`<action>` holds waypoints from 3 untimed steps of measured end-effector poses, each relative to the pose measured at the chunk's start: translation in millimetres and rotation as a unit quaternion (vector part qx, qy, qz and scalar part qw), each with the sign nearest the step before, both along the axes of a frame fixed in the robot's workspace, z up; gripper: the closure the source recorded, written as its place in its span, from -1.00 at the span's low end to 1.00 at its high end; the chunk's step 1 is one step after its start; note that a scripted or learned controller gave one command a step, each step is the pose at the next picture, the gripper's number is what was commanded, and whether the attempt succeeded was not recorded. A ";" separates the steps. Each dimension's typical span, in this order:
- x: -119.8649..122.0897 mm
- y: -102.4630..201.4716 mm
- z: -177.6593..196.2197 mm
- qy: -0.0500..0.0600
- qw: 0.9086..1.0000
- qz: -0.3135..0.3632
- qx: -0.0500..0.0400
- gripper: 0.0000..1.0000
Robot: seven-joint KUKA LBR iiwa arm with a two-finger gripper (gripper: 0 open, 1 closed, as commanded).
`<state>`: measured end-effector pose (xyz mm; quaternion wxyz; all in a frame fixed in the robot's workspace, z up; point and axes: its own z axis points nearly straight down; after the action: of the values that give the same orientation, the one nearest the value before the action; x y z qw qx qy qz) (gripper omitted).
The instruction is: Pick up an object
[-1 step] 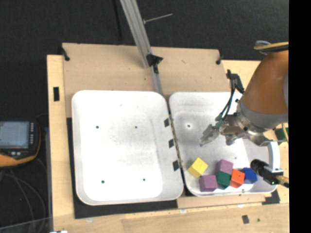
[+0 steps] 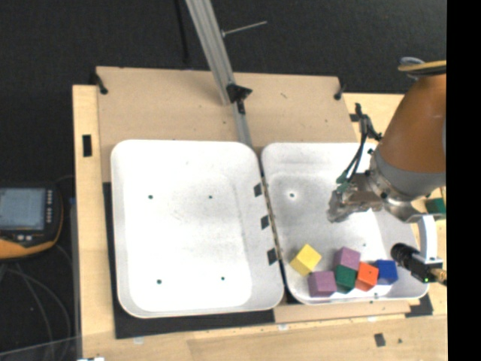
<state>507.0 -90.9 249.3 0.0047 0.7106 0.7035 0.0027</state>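
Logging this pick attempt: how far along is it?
Done: the arm has the gripper over the right bin. In hand: nothing visible between its fingers. Left: the whole pick. The yellow block, purple blocks, green block, orange block and blue block all lie along the bin's near edge, apart from the gripper.

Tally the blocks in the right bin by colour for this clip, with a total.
Yellow block: 1
Purple blocks: 2
Green block: 1
Orange block: 1
Blue block: 1
Total: 6, all clustered at the near edge of the right bin.
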 end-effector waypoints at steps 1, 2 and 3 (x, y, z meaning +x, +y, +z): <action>0.0 0.3 -0.5 0.000 1.000 -0.001 0.000 -1.00; 35.1 63.3 -56.0 0.007 1.000 0.009 0.002 -1.00; 35.9 59.1 -42.0 0.004 1.000 0.006 0.002 1.00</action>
<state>542.9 -31.9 207.2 0.0007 0.7064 0.7078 0.0013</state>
